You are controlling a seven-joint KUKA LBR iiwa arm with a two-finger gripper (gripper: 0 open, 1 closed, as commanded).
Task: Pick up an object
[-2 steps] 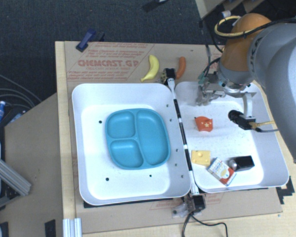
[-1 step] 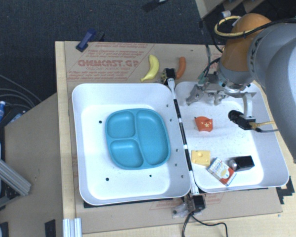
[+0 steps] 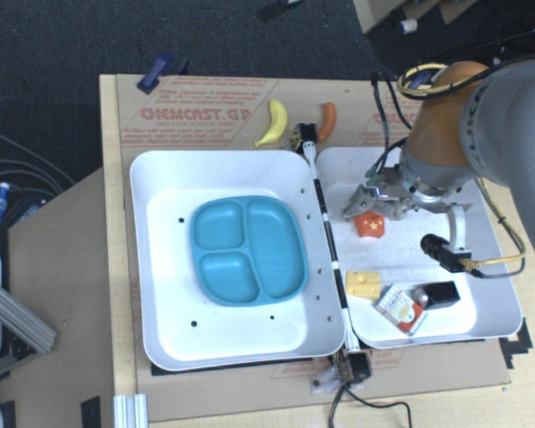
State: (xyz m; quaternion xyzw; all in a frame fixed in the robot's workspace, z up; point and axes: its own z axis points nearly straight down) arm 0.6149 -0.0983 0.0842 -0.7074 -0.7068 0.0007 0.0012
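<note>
2 white bins [image 3: 152, 239]: smooth plastic, slight gloss. Blue tray [image 3: 248, 248]: matt plastic. Bench [image 3: 196, 110]: printed cardboard-like sheet.

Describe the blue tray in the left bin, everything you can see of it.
The tray is light blue, looks like smooth plastic, with rounded corners and three compartments: two smaller ones on its left half, one long one on its right. It lies flat, slightly rotated, near the middle of the left bin. Its compartments hold nothing, and nothing else touches it.

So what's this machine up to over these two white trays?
A robot arm reaches in over the right bin, its pincer low above a small red object. A yellow block and a small packet lie nearer the front. The left bin holds a blue divided plate. Nothing is clearly picked up yet.
</note>
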